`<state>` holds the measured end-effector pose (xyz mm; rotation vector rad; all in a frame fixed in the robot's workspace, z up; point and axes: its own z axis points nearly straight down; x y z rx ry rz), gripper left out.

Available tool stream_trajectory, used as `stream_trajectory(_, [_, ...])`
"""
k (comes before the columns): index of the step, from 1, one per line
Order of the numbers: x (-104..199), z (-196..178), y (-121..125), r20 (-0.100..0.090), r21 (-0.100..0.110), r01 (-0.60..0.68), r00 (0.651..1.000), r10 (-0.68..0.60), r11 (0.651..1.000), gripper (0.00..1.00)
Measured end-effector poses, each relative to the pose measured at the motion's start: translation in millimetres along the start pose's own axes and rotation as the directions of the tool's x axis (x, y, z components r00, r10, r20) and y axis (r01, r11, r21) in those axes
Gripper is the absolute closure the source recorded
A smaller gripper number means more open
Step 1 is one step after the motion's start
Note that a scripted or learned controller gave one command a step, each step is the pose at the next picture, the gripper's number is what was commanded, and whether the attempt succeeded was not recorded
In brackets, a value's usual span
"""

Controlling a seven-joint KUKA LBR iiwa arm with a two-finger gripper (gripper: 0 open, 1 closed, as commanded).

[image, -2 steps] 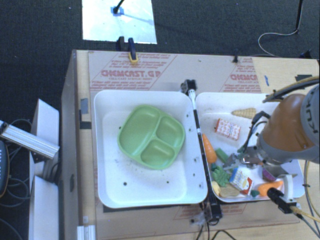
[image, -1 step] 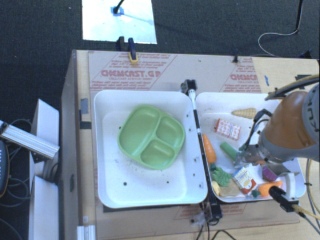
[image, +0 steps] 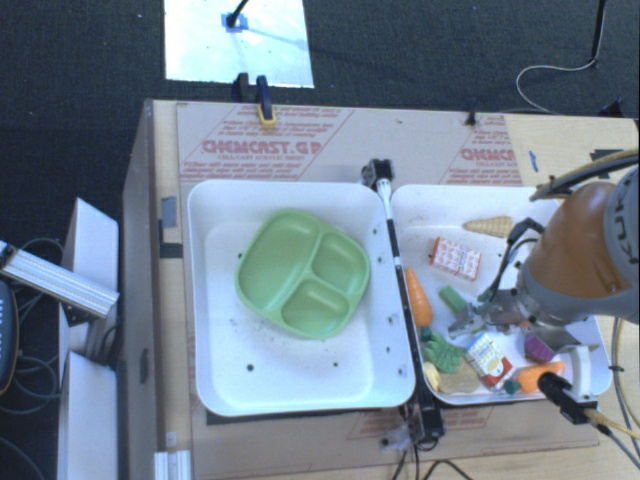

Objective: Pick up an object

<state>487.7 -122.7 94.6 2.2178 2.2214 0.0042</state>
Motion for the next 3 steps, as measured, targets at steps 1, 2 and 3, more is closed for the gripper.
stream_trajectory(1, [-4.4,10.5,51.1,0.0,0.002,0.001,1.0,-0.001,1.0,0.0])
stream_trajectory(2, [-4.7,0.0,51.7,0.0,0.0,0.002,1.0,-0.002,1.0,1.0])
stream_trajectory(3, [85.8,-132.2,8.7,-0.001,0.0,0.002,1.0,-0.002,1.0,1.0])
